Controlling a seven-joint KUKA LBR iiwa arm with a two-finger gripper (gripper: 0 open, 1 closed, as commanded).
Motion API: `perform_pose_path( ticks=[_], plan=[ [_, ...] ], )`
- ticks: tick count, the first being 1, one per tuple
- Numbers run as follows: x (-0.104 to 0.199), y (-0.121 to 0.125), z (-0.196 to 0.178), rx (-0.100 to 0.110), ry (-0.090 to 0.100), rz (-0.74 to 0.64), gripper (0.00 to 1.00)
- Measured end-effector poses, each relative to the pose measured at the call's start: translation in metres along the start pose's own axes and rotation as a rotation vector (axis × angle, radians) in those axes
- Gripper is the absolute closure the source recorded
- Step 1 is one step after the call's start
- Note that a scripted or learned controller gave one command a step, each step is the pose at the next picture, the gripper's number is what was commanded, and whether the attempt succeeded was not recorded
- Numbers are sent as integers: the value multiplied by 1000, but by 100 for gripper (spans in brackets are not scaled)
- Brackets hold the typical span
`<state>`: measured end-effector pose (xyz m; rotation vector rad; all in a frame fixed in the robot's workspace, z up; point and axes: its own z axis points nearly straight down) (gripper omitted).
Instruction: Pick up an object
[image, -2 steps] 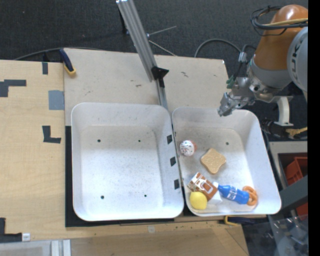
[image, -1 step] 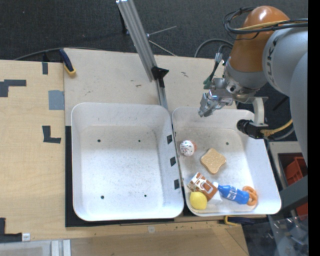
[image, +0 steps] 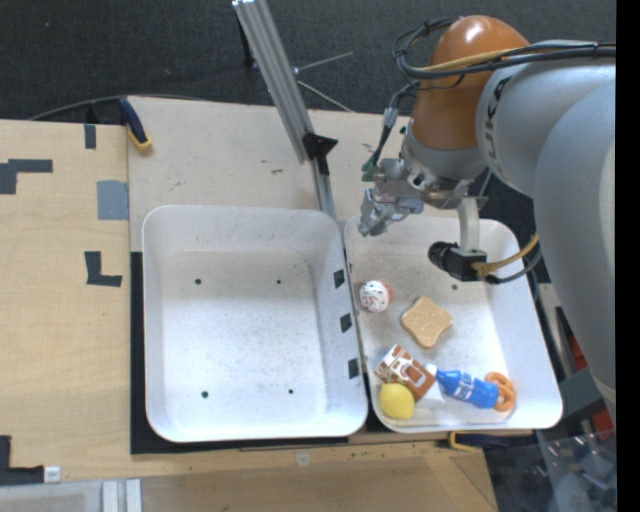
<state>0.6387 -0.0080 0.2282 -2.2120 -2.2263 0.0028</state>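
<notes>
Yellow lemon (image: 397, 402) lies well below jaws (image: 374, 224) w/ state unclear, prob. nothing held.

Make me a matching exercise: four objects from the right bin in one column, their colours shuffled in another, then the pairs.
Objects:
1. lemon
2. bread slice
3. ball
4. bottle

Colours:
A. blue
B. white with red marks
C. yellow
D. tan

Pairs: 1-C, 2-D, 3-B, 4-A
</notes>
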Motion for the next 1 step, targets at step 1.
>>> perform_pose_path(
  ticks=[1],
  plan=[
    [62,10,5,-2,1,-1,100]
  ],
)
